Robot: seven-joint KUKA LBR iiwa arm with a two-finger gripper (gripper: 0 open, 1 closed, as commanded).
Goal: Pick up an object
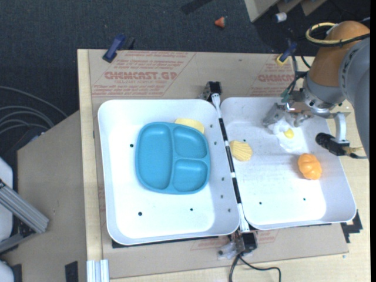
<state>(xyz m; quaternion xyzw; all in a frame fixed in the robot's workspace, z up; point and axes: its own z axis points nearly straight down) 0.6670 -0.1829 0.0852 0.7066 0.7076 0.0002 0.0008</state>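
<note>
A: Where was the gripper (286, 117)?

B: Low in the right bin (264, 213), far corner, right over a white thing with a yellow centre (287, 135), like a toy fried egg. Whether its jaws were spread or clenched, I couldn't tell.

A: The risks?

B: That egg lay flat, so it might have slipped out or been pushed to the wall. The orange lump (309, 165) and the yellow shell (241, 151) sat apart; the blue tray (173, 157) lay in the left bin (117, 204)
</note>
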